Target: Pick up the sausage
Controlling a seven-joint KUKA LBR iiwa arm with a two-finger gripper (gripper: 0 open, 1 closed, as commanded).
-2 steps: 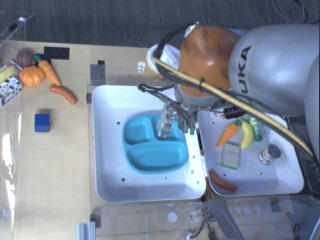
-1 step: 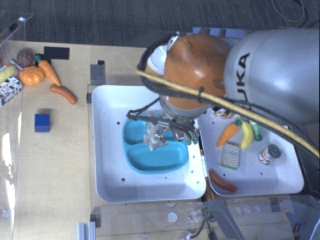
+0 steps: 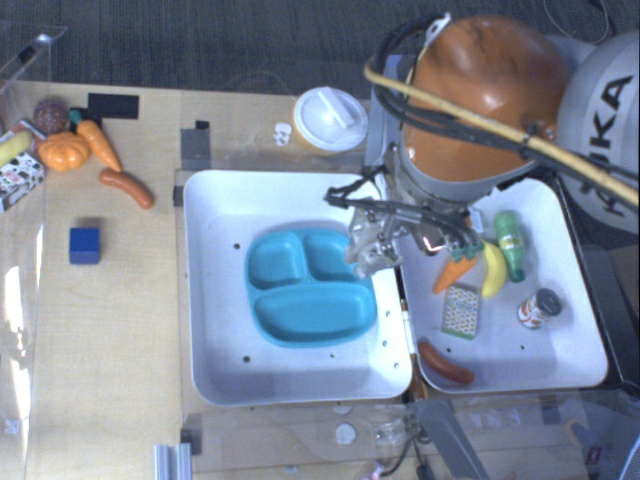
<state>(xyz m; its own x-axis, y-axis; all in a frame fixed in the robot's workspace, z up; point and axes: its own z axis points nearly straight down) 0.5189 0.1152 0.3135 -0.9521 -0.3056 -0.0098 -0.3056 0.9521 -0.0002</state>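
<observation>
gripper [image 3: 372,248]: hanging low over the right edge of the left bin [image 3: 215,298], beside the divider between the two bins; fingers blurred against the white wall, opening impossible to tell; nothing seen held between them.
arm [image 3: 480,88]: grey, with orange band, reaching in from the right above the far edge of the right bin [image 3: 580,348]; yellow cable [image 3: 540,143] crossing over the band.
blue tray [image 3: 305,288]: three compartments, lying flat in the middle of the left bin, its near-right corner just beside the gripper.
sausage [image 3: 445,365]: reddish-brown, lying in the near-left corner of the right bin, close to the near rim, apart from the gripper.
patterned card [image 3: 461,311]: flat in the right bin, just beyond the sausage.
toy carrot [image 3: 455,270]: slanted, left part of the right bin, just beside the banana [image 3: 493,268].
green bottle [image 3: 510,243]: touching the banana on its right side.
small can [image 3: 538,308]: toward the right edge of the right bin.
white lid [image 3: 330,118]: on the bench beyond the far edge of the left bin.
second sausage [image 3: 126,188]: on the bench, left of the left bin's far-left corner.
blue cube [image 3: 85,245]: on the bench near its left edge.
small pumpkin [image 3: 64,151] and another carrot [image 3: 97,143]: together at the far-left corner of the bench.
</observation>
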